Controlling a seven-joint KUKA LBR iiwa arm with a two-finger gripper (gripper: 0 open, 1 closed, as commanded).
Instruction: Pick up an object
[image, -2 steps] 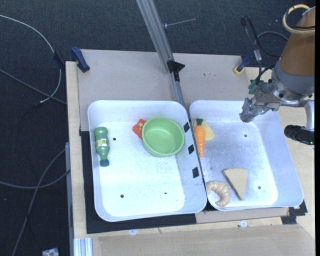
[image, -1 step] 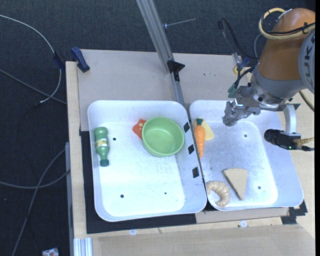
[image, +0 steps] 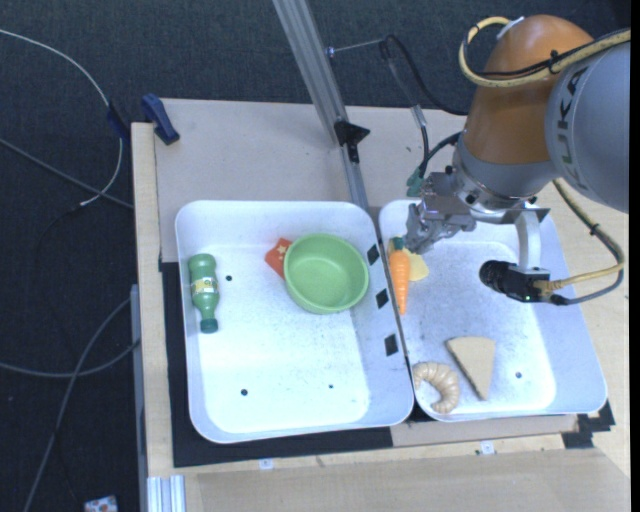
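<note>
My gripper (image: 418, 238) hangs low over the back left corner of the right bin (image: 530, 330), just above and right of the top of an orange carrot (image: 400, 281). The carrot lies along the bin's left wall with its green end toward the back, and a small yellow piece (image: 418, 267) rests beside it. Nothing is visibly held. A tan wedge (image: 474, 364) and a pale curled shrimp-like piece (image: 439, 385) lie at the front of the same bin. The left bin (image: 260, 390) holds a green bowl (image: 325, 272), a red piece (image: 277, 257) behind it and a green bottle (image: 204, 290).
A slanted metal pole (image: 325, 95) crosses above the gap between the bins. A blue clip (image: 160, 118) sits at the board's back left corner. A black fitting with cables (image: 512, 280) hangs from the arm over the right bin's middle.
</note>
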